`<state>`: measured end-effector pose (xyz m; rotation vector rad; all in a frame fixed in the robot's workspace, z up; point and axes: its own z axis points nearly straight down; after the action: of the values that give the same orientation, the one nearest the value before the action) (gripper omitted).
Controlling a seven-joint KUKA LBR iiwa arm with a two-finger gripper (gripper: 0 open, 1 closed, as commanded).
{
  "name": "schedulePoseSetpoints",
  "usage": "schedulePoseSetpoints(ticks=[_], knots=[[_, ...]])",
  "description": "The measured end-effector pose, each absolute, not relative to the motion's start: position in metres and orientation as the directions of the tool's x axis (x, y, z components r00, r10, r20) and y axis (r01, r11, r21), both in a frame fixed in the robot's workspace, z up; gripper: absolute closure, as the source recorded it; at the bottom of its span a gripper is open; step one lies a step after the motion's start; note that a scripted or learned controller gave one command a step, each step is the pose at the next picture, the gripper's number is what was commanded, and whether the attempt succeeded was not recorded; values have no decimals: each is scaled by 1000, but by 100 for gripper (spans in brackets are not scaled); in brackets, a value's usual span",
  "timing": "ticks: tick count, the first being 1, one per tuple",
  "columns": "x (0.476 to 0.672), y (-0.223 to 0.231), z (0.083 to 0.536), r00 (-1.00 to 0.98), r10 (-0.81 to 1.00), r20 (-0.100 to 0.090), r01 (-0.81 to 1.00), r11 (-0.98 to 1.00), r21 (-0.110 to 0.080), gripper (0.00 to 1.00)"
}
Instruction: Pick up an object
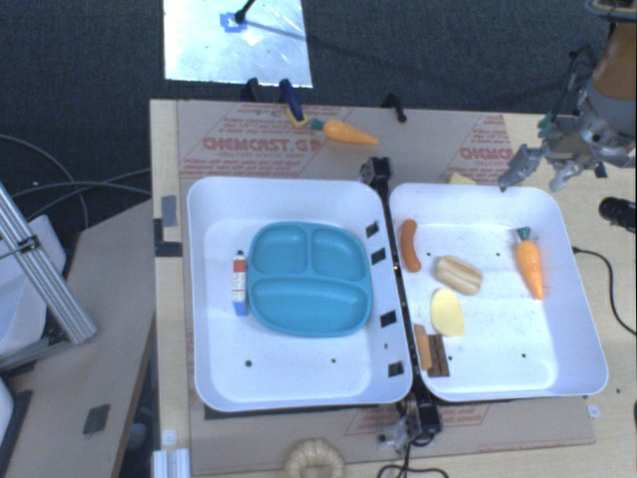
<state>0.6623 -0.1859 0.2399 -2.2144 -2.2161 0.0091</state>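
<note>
So, your candidates all lie in the right bin: a toy carrot near its far right wall, a sausage by the left wall, a small bread roll in the middle, a pale yellow slice just below the roll, and a brown stick at the near left. You have none of them in hand yet. The gripper hovers above the bin's far right corner with its fingers spread and nothing between them, so the reach down, the closing and the lift are all left to do.

By the look of them, these are smooth moulded plastic play foods: the carrot tapers to a point under a green top, the sausage is a rounded cylinder, the roll is plump and oval, and the slice lies thin and flat, likely the hardest to pinch.

In the left bin you see a glossy blue divided plate and a small marker-like tube beside it. A second carrot lies on the cardboard beyond the bins.
</note>
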Motion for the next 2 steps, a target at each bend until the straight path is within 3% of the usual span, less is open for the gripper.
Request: schedulePoseSetpoints(ticks=[1,2], knots=[[665,-185,248,-3,1000,-1,1000,3,2,0],[666,-192,189,-2,1000,-1,1000,2,-1,0]])
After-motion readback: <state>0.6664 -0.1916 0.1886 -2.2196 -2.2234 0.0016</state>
